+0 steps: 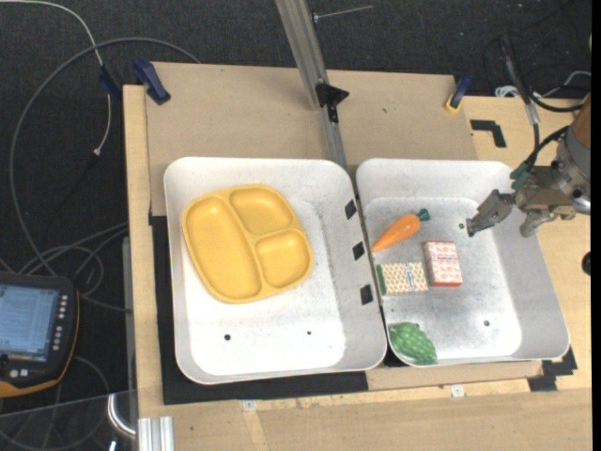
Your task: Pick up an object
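In the right bin (526, 280) lie an orange toy carrot (397, 232) with a green tip, a red and white box (442, 263), a small patterned box (403, 277) and a green leafy piece (412, 342) at the front edge. My gripper (508, 215) hangs over the bin's right side with its two fingers spread apart. One dark finger (485, 215) points left toward the bin's middle. Nothing sits between the fingers. The red and white box lies to the gripper's lower left, well apart from it.
A yellow divided plate (246, 242) rests in the left bin (319, 336). A metal pole (302, 36) slants in from the top to the divider between the bins. Blue clamps (150, 81) grip the bench's back corners. A handheld screen (33, 332) lies at the far left.
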Controlling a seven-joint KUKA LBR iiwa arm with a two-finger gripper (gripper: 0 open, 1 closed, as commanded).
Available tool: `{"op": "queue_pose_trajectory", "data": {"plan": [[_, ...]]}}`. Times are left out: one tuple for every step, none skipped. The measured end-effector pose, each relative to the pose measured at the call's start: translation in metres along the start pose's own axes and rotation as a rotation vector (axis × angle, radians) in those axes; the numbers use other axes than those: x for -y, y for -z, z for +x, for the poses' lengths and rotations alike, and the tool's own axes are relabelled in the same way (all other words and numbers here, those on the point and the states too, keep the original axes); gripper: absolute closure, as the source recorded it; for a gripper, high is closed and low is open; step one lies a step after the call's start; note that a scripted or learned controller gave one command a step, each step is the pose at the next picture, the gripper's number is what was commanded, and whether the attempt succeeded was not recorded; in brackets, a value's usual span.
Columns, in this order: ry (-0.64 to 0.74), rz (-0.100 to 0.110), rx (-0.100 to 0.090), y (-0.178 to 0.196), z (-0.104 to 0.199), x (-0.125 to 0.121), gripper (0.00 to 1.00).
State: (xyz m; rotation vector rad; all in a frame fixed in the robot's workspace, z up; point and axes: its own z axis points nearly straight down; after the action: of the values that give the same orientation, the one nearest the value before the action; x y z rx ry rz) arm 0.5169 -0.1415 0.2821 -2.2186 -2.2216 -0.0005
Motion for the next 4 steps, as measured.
{"op": "queue_pose_trajectory", "data": {"plan": [[-0.001,-0.001,0.0,0.0,0.0,0.0,0.0],[-0.002,0.005,-0.001,-0.044,-0.006,-0.001,0.0],[-0.001,0.006,-0.001,-0.093,-0.002,-0.009,0.0],[-0.001,0.005,-0.001,-0.139,0.006,-0.011,0.0]]}}
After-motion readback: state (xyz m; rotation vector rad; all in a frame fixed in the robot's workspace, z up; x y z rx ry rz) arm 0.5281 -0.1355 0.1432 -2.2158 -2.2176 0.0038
